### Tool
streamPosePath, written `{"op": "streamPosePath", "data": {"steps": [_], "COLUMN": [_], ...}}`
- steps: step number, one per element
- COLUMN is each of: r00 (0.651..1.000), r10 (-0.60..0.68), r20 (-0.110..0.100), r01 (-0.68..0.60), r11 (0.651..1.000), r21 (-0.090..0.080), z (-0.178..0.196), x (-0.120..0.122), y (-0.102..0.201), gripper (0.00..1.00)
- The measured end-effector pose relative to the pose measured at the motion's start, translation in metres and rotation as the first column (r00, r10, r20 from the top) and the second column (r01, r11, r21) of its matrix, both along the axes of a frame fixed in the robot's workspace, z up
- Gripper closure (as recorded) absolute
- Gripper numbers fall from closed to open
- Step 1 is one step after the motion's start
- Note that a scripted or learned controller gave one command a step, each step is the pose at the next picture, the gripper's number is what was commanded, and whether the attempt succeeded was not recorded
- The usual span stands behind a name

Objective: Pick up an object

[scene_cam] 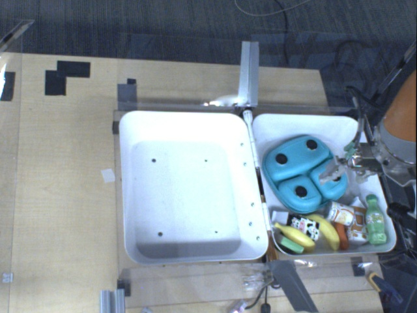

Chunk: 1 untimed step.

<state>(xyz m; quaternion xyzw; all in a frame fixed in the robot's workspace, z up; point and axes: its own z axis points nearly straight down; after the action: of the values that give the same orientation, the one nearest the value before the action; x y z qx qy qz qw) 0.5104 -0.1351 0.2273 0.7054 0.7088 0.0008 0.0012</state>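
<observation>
Teal plastic toy [301, 172], a broad three-lobed shell with dark holes on top, lies in the upper half of the right bin [287, 126], and we take it as the likely target because the gripper [339, 171] sits at its three o'clock edge. We judge it stiff, hollow and fairly light, with smooth rounded lobes that could slip; the thin right-hand lobe edge looks to us the best place to pinch, since the whole body seems too wide. We cannot tell whether the pincer is wide or narrow, nor whether it grips anything, as its tips blur against the teal. Along the six o'clock side of that bin we see a yellow banana [324, 229], a yellow-green fruit-like piece [293, 238], a black-and-white patterned item [303, 225], a small printed pack [341, 214] and a green bottle [374, 219], crowded together. At nine o'clock, the left bin [130, 188] holds nothing that we can make out.
</observation>
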Motion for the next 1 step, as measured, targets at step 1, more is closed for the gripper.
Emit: {"op": "streamPosePath", "data": {"steps": [1], "r00": [0.963], "r10": [-0.269], "r20": [0.018], "r01": [0.269], "r11": [0.963], "r21": [-0.001], "z": [-0.1084], "x": [0.0368], "y": [-0.0230], "gripper": [0.00]}}
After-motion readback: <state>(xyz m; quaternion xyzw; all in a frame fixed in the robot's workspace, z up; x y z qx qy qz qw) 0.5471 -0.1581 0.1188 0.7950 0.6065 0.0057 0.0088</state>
